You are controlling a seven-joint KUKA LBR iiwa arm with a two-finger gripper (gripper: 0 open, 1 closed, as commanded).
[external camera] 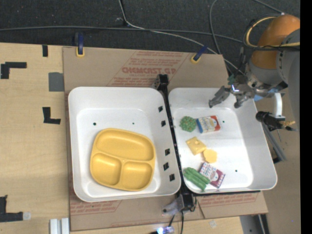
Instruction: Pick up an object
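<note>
The pincer (228, 97) hung with its fingers spread wide and nothing between them over the far part of the right bin (253, 145), while the green broccoli (187, 124) and small red-and-white carton (208, 124) lay just below-left of it.

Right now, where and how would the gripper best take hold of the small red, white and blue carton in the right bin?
Grip the small red, white and blue carton across its short width, coming straight down from above. It seems to lie flat, long axis left to right, with bare floor above and below it. The green broccoli-like toy sits close at its left end, so closing along the length probably risks a snag.
</note>
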